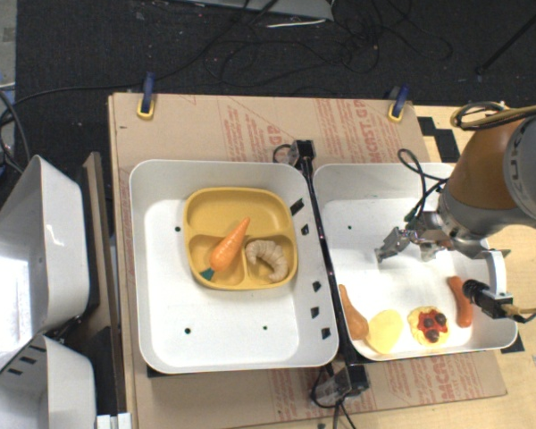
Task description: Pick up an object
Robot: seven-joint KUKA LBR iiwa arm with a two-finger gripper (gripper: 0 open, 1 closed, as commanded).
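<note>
Cardboard covers the bench (250, 123), and two white bins sit on it side by side, with dark floor and cables beyond the far edge.

From the jaws outward: the gripper (395, 244) hangs over the bare middle of the right bin (366, 186), tipped toward the left, and whether its fingers are spread or together cannot be told from this slant. Nothing shows between them. Behind it the arm (496, 177) comes in from the right.

Candidates to pick lie along the near wall of that bin: a brown piece (352, 311) at the left, a yellow round (385, 331) touching it, a small pizza (428, 324) just right of that, and an orange stick (462, 300) near the right wall. All are well apart from the gripper, toward the near side.

The left bin (161, 266) holds a yellow tray (241, 202) with a carrot (230, 245) and a shrimp (268, 257) in its compartments.

To do this well, I judge the arm should pick one target nearby, probably the pizza or the stick, since each has some free space around it. It should centre above the piece, turn the jaws across its narrow side, then descend straight. The wall close behind these pieces could block a finger, so approaching from the far side looks safer.
</note>
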